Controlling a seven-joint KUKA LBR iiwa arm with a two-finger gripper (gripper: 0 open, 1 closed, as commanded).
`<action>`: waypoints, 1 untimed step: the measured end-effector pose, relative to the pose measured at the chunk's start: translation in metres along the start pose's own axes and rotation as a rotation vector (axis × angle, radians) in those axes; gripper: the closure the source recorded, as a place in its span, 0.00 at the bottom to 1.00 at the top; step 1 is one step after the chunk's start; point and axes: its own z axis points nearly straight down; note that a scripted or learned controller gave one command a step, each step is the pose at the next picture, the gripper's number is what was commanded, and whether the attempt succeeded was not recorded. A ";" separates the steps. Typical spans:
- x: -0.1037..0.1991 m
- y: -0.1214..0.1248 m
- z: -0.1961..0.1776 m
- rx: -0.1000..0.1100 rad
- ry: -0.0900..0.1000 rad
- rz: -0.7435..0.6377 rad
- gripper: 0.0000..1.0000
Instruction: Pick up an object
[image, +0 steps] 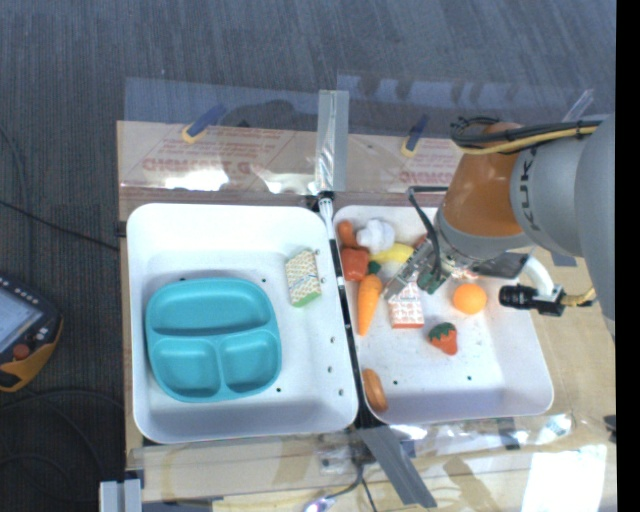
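Note:
My gripper (418, 272) hangs low over the right bin (500, 385), near its upper middle. Directly under and in front of it lies a small red and white box (405, 311). A yellow piece (395, 253) sits just left of the gripper, and an orange ball (468, 298) just right of it. A carrot (367, 303) lies lengthwise near the bin's left wall. A strawberry (444, 337) rests lower, toward the middle. Nothing can be seen held.
The right bin also holds a white lump (378, 233), a red-orange piece (355, 262) and a brown roll (373, 389) at the front left. In the left bin (140, 400) are a teal divided plate (212, 335) and a speckled block (302, 277).

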 end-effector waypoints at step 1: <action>0.100 0.058 -0.065 0.015 0.033 0.028 1.00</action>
